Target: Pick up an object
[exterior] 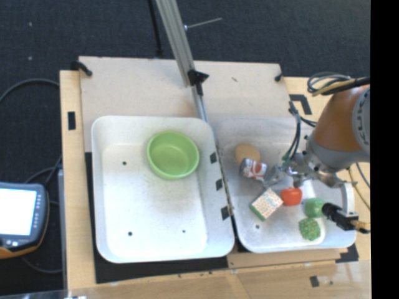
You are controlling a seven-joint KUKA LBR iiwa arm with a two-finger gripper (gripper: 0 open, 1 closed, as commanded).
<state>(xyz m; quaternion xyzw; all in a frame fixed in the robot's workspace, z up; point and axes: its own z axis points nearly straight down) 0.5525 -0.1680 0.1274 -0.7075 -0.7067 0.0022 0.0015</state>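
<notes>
tool above right bin — red object just below

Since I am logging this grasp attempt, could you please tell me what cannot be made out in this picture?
- Gripper, camera view: its fingers are hidden under the wrist and too small to read.
- Red object: too blurred to identify; whether the gripper touches it is unclear.
- Can: label too small to read.
- Green objects near the right bin's corner: shapes blurred; cables cross them.
</notes>
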